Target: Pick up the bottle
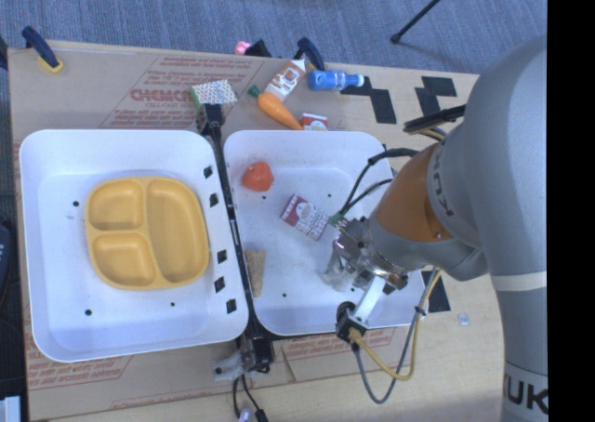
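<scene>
The bottle lies on its side on the bench beyond the right bin, long axis running along that bin's far rim. The gripper hovers inside the bin's near right part, well short of it; I cannot tell its state.

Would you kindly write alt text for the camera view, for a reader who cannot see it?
A grey robot arm reaches from the right into the right-hand white bin, which holds a red item and a small carton. The left bin holds a yellow divided tray; a blue bottle lies on the bench beyond the bins.
</scene>
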{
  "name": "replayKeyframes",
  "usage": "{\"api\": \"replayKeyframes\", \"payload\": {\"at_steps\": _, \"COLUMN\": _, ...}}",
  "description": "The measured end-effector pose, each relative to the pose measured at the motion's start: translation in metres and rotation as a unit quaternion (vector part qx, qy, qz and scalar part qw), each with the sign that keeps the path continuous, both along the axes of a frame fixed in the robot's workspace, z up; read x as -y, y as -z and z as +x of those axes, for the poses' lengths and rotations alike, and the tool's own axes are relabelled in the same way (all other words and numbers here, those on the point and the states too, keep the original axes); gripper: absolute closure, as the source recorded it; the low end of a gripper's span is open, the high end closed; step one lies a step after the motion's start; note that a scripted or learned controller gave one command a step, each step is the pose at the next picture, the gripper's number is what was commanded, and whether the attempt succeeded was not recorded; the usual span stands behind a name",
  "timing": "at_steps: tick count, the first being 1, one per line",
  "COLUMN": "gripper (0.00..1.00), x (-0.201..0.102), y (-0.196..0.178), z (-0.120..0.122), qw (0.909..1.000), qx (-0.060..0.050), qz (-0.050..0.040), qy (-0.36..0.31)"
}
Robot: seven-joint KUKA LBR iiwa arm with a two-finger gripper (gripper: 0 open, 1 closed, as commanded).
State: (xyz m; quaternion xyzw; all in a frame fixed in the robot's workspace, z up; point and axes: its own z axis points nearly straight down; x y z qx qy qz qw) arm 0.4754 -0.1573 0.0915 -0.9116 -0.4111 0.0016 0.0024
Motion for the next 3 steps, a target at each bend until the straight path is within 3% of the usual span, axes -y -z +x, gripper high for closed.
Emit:
{"api": "replayKeyframes", "payload": {"at_steps": 1, "gripper": 1.00, "x": 0.008, "y": -0.126, "z": 0.001, "qw": 0.9953, "qx": 0.001, "qz": -0.0003, "qy": 0.097}}
{"api": "replayKeyframes", "payload": {"at_steps": 2, "gripper": 1.00, "x": -0.017, "y": -0.062, "z": 0.000, "qw": 0.9984, "qx": -0.001, "qz": 0.0000, "qy": 0.056}}
{"api": "replayKeyframes", "payload": {"at_steps": 3, "gripper": 1.00, "x": 0.029, "y": -0.044, "z": 0.000, "qw": 0.9928, "qx": 0.000, "qz": -0.0008, "qy": 0.120}}
